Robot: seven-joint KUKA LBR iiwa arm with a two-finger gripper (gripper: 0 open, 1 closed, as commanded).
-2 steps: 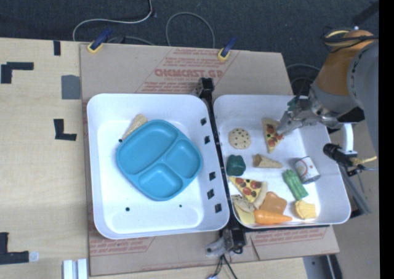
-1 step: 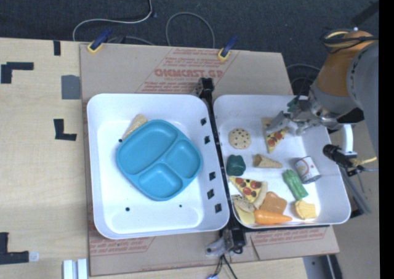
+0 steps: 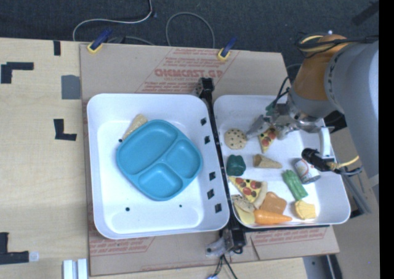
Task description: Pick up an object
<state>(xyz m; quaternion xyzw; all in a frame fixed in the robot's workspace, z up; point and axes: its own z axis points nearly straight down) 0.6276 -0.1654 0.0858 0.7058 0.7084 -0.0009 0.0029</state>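
The gripper is seen low in the right bin, fingers spread around a small pizza slice (tip pointing toward the near rim). Cardboard underlies both bins on a wooden bench.

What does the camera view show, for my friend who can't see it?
A grey robot arm reaches into the right white bin, its end effector low over a pizza slice among toy foods. The left bin holds a blue divided plate.
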